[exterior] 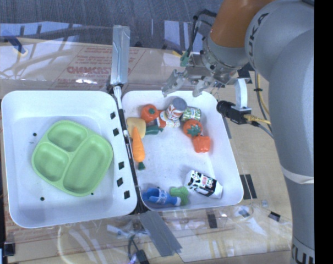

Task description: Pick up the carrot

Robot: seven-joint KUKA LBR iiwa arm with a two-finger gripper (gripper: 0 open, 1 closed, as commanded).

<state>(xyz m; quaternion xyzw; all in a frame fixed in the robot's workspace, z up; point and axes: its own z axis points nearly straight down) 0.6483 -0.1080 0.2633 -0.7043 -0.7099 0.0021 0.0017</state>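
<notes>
The carrot is orange with a green stub at its near end. It lies lengthwise against the left wall of the right bin. My gripper hangs over the far edge of that bin, above and to the right of the carrot and well apart from it. Its fingers are spread open with nothing between them.
Near the carrot lie a yellow piece, an orange-red round fruit, two small cans, a red fruit and an orange pepper. A black-and-white carton and a blue bottle sit near the front. The left bin holds a green divided plate.
</notes>
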